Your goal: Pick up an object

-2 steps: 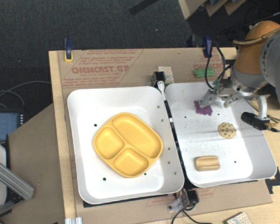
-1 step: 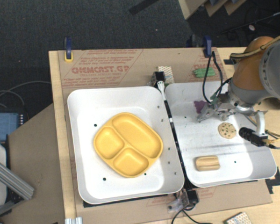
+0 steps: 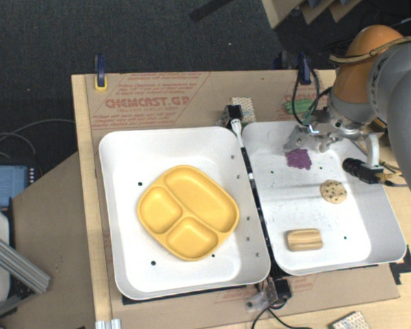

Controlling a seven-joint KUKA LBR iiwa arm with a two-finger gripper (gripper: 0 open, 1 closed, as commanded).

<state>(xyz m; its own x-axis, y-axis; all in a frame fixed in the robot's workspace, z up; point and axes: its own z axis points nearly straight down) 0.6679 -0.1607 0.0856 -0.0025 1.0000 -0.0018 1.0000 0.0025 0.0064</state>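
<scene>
My gripper (image 3: pixel 309 144) hangs over the far part of the right bin (image 3: pixel 375 248), its two fingers spread apart and open with nothing between them. A small purple grape-like cluster (image 3: pixel 299 159) lies on the bin floor just in front of the left fingertip, close to it or touching. A round chocolate-chip cookie (image 3: pixel 334 191) lies further toward the front right. A tan bread-like block (image 3: pixel 304 240) rests near the bin's front.
The left bin (image 3: pixel 122 220) holds a yellow three-compartment plate (image 3: pixel 187 211) at its middle. The ridge between the two bins (image 3: pixel 251 192) runs just left of the purple cluster. The arm's orange band (image 3: pixel 365 56) is at the far right.
</scene>
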